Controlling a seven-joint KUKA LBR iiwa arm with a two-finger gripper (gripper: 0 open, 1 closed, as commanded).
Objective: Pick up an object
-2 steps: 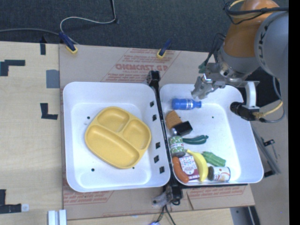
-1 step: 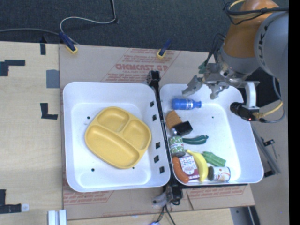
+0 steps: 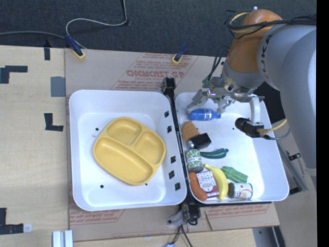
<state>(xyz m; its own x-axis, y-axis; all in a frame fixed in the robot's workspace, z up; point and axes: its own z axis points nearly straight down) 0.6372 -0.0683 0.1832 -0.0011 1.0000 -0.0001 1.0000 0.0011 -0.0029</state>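
From the overhead camera I see my gripper (image 3: 212, 103) lowered into the right bin (image 3: 267, 181) at about its 11 o'clock corner, fingers spread either side of the blue bottle (image 3: 204, 115) lying there, not yet clamped. I judge it's positioned to close on it. The other clutter sits towards 6 o'clock; the yellow tray (image 3: 129, 150) fills the left bin (image 3: 82, 138).

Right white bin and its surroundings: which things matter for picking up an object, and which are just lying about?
Job:
gripper
blue plastic bottle below it
yellow banana
green pepper
small green-labelled can
right white bin

Lying about:
yellow divided plastic tray
left white bin
two blue-and-yellow clamps
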